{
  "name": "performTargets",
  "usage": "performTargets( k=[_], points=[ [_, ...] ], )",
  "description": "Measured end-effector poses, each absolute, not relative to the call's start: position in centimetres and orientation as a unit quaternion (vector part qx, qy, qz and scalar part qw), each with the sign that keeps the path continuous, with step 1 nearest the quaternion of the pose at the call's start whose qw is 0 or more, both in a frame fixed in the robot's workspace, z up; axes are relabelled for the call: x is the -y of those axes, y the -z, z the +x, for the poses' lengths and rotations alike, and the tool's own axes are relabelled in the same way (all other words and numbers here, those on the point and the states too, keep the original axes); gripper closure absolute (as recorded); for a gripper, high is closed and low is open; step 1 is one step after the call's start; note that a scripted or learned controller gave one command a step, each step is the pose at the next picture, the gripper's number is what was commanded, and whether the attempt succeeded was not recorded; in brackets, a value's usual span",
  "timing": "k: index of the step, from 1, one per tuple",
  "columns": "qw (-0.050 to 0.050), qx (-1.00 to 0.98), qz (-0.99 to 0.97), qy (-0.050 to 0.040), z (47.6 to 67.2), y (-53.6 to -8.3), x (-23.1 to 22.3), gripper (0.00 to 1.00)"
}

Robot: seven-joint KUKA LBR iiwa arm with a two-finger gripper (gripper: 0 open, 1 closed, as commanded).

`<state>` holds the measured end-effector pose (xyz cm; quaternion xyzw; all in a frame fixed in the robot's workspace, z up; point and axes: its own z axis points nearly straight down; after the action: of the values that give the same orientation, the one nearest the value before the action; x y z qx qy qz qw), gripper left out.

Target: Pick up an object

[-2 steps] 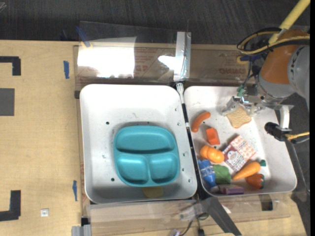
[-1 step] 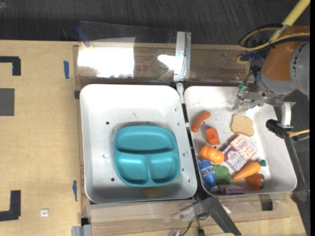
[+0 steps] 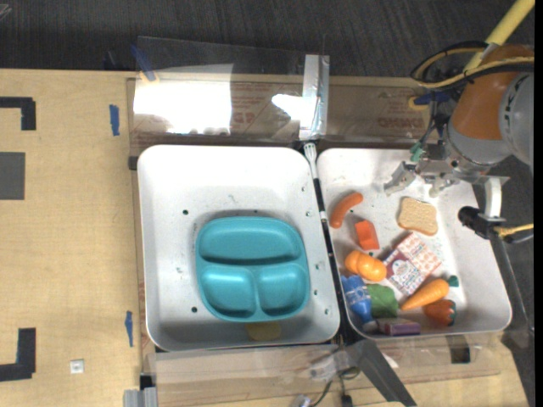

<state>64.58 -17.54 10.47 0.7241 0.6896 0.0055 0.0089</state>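
Note:
My gripper [image 3: 419,181] hangs over the back of the right bin [image 3: 485,253], its fingers spread open with nothing between them. Just in front of it lies a slice of bread [image 3: 417,216]. To the left are an orange sausage [image 3: 345,209] and a small orange block [image 3: 366,234]. Nearer the front lie an orange fruit [image 3: 366,266], a pink-and-white packet [image 3: 413,261], a carrot [image 3: 426,293], a blue item [image 3: 356,296], a green item [image 3: 383,299] and a red item [image 3: 439,312].
The left bin [image 3: 170,193] holds a teal divided plate [image 3: 251,265]. A ridge [image 3: 321,227] separates the two bins. A clear plastic panel [image 3: 229,100] stands behind the left bin. Cables [image 3: 441,66] loop above the wrist at the back right.

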Motion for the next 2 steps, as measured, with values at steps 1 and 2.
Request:
performTargets(
  k=[1,2],
  points=[
    [0.009,-0.759,0.651,-0.0041,59.4,-9.3,16.1,0.00],
    [0.013,-0.758,0.652,-0.0057,59.6,-10.6,16.2,1.00]
  ],
)
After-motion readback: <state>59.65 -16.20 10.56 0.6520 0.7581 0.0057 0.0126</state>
